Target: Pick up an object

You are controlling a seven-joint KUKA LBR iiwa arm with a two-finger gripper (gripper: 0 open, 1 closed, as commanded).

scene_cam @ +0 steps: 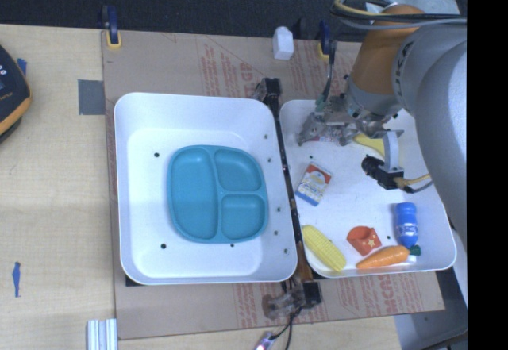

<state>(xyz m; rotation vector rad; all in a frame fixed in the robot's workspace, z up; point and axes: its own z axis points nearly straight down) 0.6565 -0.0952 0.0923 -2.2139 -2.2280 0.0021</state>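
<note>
A brown cardboard sheet [198,75] covers the wooden bench [48,182] under both bins. A blue clamp [112,25] grips the sheet's far left corner, and a second blue clamp [324,36] sits on its far edge beside a small white block [282,43]. A grey tape patch [90,96] lies just off the sheet's left edge. A black and yellow device [11,94] rests at the bench's left edge. A black clip [271,90] stands at the far end of the seam between the bins.
</note>
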